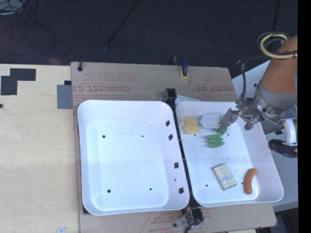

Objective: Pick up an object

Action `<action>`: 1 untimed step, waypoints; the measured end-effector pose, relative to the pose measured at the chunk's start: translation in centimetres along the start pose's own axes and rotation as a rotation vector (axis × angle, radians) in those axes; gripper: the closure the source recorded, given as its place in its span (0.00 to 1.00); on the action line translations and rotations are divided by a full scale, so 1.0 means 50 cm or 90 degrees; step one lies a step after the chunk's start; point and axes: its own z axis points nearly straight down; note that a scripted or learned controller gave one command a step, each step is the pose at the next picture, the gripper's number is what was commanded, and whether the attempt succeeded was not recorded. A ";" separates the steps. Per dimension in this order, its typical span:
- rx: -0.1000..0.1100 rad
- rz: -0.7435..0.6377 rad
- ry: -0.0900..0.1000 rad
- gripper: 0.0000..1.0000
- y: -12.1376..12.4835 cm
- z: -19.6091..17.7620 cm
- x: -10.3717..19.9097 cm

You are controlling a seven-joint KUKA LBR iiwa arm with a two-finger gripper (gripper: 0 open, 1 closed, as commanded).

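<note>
My gripper [238,121] hangs over the back of the right bin [272,166], its fingers spread apart with nothing between them. Its left finger [227,117] sits just right of a clear plastic bottle [209,121] lying on its side. A green leafy piece [215,140] lies just below that finger. A yellow lump [191,125] rests left of the bottle. Nearer the front lie a small patterned box [224,176] and an orange sausage shape [249,181].
The left bin [126,154] stands beside the right one, with a black divider [177,149] between them. Both sit on a cardboard sheet [121,81]. The grey arm with its orange band [279,72] reaches in from the right.
</note>
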 end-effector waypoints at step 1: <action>0.002 -0.003 0.000 0.00 0.072 0.124 -0.011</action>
